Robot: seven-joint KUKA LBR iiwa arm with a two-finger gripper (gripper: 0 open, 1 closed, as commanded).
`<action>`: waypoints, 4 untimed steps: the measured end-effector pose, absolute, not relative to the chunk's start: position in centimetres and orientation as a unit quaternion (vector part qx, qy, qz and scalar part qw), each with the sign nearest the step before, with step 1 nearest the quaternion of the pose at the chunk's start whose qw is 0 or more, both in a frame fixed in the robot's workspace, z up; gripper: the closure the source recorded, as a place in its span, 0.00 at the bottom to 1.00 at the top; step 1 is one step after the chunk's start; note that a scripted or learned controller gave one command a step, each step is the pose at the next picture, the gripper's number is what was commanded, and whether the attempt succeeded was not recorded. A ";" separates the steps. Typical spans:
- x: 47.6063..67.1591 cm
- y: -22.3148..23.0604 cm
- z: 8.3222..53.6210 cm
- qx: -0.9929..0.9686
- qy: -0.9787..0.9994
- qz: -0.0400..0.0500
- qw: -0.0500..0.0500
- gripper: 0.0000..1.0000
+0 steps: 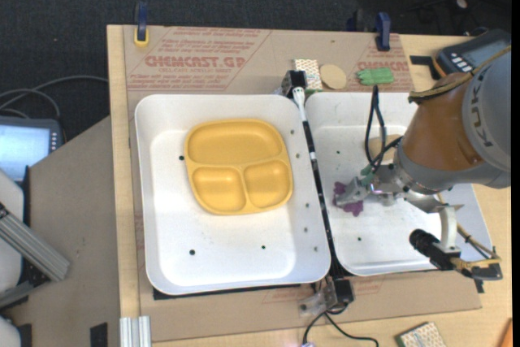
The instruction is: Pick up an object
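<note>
A small purple object point(350, 198) lies on the floor of the right bin point(366, 252), close to its left wall. My gripper point(370, 185) hangs low over that bin, right beside the purple object's right edge and seemingly touching it. Whether the object sits between the jaws is hidden by the wrist. The grey arm with its orange band point(439, 134) reaches in from the right and covers the right half of that bin.
The left bin point(162, 248) holds a yellow divided plate point(239, 165) in its upper middle. On the bench behind the bins lie a tan disc point(332, 76), a green piece point(375, 77) and a small patterned tag point(306, 67).
</note>
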State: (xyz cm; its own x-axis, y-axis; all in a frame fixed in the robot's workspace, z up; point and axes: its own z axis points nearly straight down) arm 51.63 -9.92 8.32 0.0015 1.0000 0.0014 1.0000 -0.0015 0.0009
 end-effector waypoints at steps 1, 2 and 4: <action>51.9 -10.0 9.7 -0.707 -0.707 -0.003 -0.003 1.00; 51.9 -10.0 9.6 -0.708 -0.707 -0.003 -0.002 0.00; 51.9 -10.0 10.6 -0.708 -0.706 -0.003 -0.003 0.00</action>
